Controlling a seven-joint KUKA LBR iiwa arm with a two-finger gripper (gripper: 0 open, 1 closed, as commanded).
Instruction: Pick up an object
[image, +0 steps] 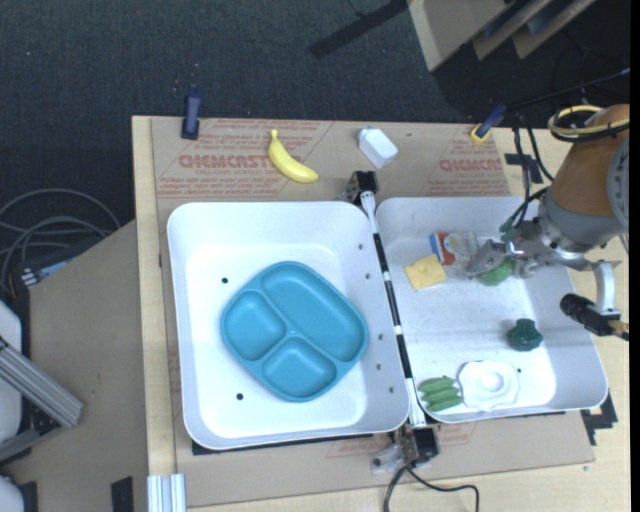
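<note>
Left bin (190, 300): one blue divided tray (291, 329), lying flat near the middle.

Right bin (570, 365): yellow block (425, 272) at far left; red-and-white packet (452, 246) just beyond it; dark green piece (523, 336) to the right; white round lid (489, 384) and green pods (438, 393) at the near edge.

Gripper (492, 263): low over the right bin's far side, on a small green thing (494, 275).

Bench beyond the bins: banana (289, 160), white block (377, 147).

Blue divided tray (292, 329) (in a white bin (190, 300)), yellow banana (290, 160), dark green lump (523, 336).
</note>
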